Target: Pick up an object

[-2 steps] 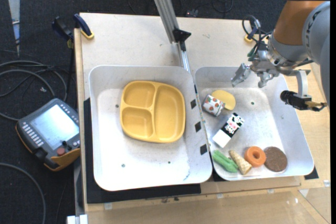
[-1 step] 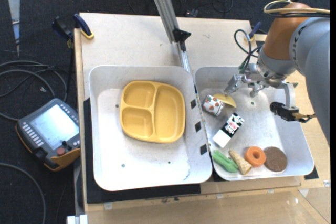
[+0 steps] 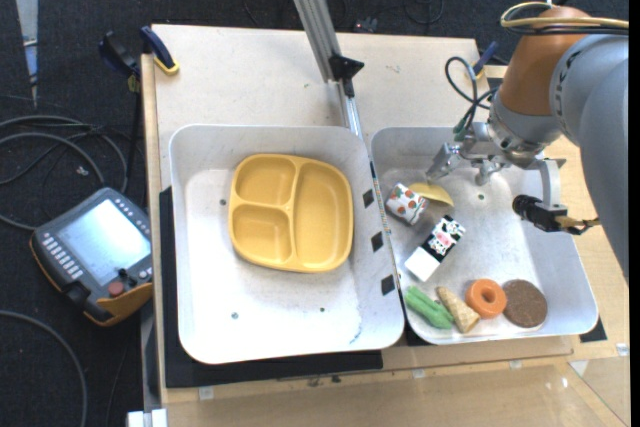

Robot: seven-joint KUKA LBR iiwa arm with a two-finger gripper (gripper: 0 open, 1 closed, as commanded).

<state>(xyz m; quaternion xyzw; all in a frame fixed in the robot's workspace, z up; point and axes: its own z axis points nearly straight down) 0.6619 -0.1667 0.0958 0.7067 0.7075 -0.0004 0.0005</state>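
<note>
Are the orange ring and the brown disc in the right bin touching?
Touching. The camera view shows the orange ring pressed against the brown disc's left edge, no white bin floor between them.

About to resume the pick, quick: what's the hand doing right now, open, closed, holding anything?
Hand: over the right bin, above the toys; open or closed cannot be told from this view, and nothing shows between its fingers.

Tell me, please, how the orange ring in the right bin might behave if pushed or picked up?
The orange ring lies flat, so it would probably slide, not roll. It looks small and likely light. The brown disc sits close beside it, so a push may shift that too.
</note>
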